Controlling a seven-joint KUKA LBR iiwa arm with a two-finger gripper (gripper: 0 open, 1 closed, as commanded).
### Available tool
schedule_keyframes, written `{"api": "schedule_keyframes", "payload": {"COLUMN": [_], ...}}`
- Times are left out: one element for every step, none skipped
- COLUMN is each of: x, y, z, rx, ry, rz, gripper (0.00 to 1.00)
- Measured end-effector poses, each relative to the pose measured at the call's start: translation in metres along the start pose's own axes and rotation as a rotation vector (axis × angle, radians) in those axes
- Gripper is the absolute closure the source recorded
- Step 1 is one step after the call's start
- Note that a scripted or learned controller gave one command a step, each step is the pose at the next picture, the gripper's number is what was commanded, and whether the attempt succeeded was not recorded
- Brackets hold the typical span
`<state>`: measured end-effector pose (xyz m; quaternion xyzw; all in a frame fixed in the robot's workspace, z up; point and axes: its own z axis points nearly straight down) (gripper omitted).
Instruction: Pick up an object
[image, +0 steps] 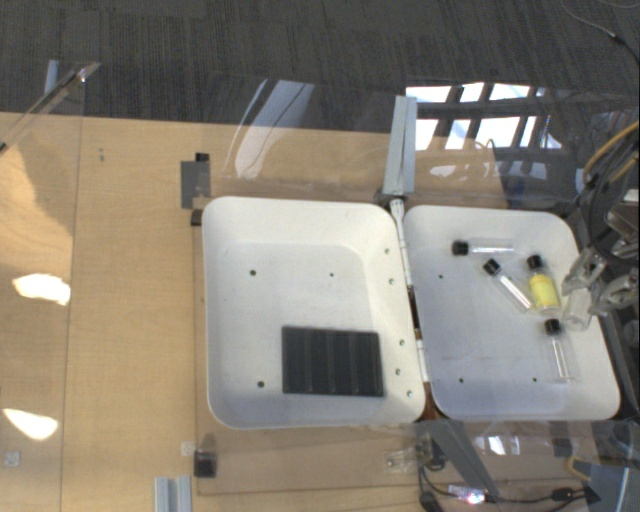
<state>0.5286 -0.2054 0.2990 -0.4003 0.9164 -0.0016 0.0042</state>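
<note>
The gripper sits at the right rim of the right bin, largely cut off by the frame edge and blurred against cables — whether its jaws are released or clenched cannot be told, and nothing is visibly between them. Just left of the jaws lies a yellow vial with a dark cap. Further left lie two clear tubes with black caps, one near the bin's far wall, one slanted beside the yellow vial. Below the jaws, a third clear tube lies lengthwise. Well to the left, the left bin holds a flat black ribbed pad — detail unclear.
</note>
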Motion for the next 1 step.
{"api": "schedule_keyframes", "payload": {"x": [-0.0129], "y": [-0.0131], "z": [0.0251], "rx": [-0.002], "ry": [0.000], "rz": [-0.268], "gripper": [1.00]}}
